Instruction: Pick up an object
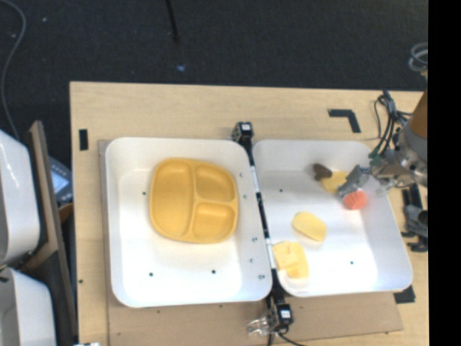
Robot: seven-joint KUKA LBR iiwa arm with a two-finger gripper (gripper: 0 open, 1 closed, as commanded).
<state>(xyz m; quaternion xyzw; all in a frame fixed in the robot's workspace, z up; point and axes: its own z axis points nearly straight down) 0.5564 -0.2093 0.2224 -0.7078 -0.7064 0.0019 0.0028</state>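
Note:
The right bin [374, 265] holds several small items. A red round piece [354, 201] lies near its right side, with a small yellow piece [333, 183] and a dark brown piece [321, 171] just to its left. Lower down are a yellow oval piece [309, 226] and a pale yellow block [291, 258] by the bin's left wall. My gripper [350, 184] reaches in from the right and hangs directly over the red piece, beside the small yellow one. Nothing is visibly held.
The left bin [130, 265] carries a yellow divided plate [193, 199]. A black divider with clamps [253, 186] runs between the bins. Cables and the arm's wrist [403, 161] crowd the right bin's far right edge.

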